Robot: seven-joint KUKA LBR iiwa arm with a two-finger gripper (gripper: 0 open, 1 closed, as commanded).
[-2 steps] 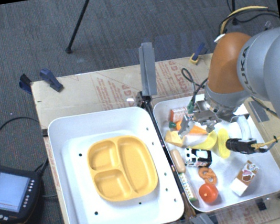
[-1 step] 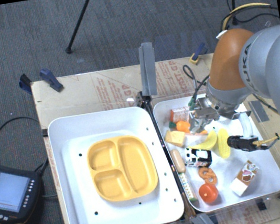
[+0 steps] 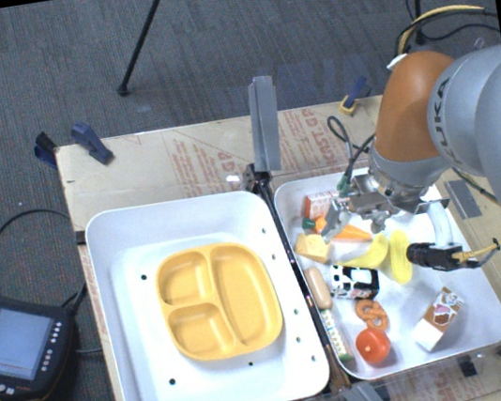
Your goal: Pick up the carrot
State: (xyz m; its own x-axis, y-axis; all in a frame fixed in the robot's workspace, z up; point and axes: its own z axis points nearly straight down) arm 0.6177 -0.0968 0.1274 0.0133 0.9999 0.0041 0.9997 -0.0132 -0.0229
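The carrot is an orange cone lying in the right bin, its tip pointing right towards a yellow banana. My gripper hangs just above the carrot's upper edge, at the back middle of that bin. The wrist and the arm's orange band hide the bin's back right part. Whether the gripper touches the carrot cannot be made out.
Around the carrot lie a yellow cheese wedge, a red box, a cow-patterned toy, a hot dog, a pretzel, a red tomato and a small carton. A yellow divided plate sits in the left bin.
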